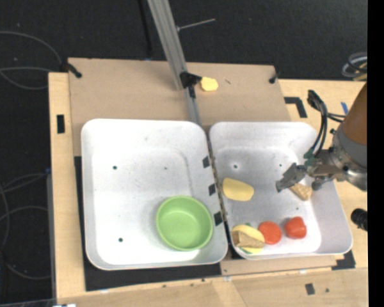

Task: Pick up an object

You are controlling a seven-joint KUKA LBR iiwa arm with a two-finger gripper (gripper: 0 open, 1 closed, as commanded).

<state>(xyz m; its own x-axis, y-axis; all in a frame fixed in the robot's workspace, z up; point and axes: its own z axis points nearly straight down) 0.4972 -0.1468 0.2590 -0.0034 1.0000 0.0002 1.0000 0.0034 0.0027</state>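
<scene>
Plainly we cannot tell how the pincer (293,183) is set as it hangs by the tan chunk (301,191) in the right bin (269,139), and we judge a grab could clip its edge and knock it toward the wall.

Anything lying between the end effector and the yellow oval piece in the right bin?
No. In the camera view, bare white bin floor separates the end effector from the yellow oval piece.
</scene>
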